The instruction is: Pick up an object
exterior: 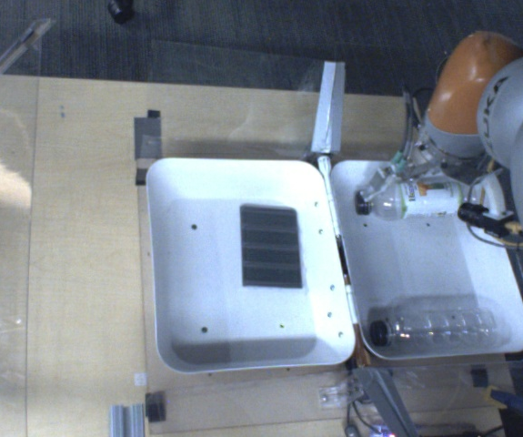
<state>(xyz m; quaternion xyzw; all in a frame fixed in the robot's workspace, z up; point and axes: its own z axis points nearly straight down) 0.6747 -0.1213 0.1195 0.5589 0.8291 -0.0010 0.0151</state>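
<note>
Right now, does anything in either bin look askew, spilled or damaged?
Nothing looks spilled or damaged. Both clear plastic bottles lie on their sides in the right bin: one under the arm's wrist at the far end, the other along the near wall. The dark ridged pad lies flat and square in the left bin.

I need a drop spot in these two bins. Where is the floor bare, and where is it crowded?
Left bin: bare floor all around the dark ribbed block at its centre, widest on its left.
Right bin: a bare band between the small bottle at the far end and the large clear bottle along the near wall. The far end is crowded by the arm.
</note>
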